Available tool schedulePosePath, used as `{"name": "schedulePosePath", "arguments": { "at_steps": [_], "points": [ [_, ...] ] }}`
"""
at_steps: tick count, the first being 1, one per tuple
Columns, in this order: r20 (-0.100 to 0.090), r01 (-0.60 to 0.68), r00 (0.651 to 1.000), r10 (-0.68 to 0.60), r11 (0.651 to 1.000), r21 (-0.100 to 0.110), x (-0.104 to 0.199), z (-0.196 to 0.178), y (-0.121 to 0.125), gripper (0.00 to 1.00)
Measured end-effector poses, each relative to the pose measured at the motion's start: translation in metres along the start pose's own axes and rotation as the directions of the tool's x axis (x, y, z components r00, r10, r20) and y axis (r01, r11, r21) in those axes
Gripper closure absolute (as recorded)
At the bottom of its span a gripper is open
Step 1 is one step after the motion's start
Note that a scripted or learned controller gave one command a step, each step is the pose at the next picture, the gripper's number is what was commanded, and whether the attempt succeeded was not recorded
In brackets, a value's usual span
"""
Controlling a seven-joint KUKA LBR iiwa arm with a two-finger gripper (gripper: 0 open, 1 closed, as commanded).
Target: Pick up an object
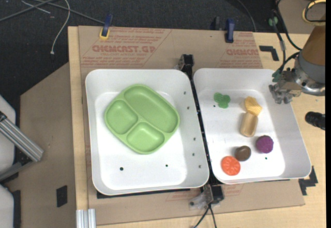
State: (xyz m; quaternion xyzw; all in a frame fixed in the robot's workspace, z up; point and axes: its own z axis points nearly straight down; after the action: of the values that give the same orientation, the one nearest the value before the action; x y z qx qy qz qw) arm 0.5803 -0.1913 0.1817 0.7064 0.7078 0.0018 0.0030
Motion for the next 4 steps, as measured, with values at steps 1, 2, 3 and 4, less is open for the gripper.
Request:
{"name": "schedulePosePath", "arguments": {
  "at_steps": [1,2,3,4],
  "points": [
    [0.000,0.000,1.000,0.000,1.000,0.001,-0.001,-0.044,-0.001,1.00],
    [0.000,0.000,1.000,0.000,1.000,0.000,-0.001,-0.087,0.001,1.00],
    [-0.004,0.003,1.000,-0.003,1.000,0.009,0.055,-0.085,-0.013,1.00],
    [-0.005,0.005,1.000,-0.005,1.000,0.009,0.117,-0.082,-0.020,1.00]
  ]
}}
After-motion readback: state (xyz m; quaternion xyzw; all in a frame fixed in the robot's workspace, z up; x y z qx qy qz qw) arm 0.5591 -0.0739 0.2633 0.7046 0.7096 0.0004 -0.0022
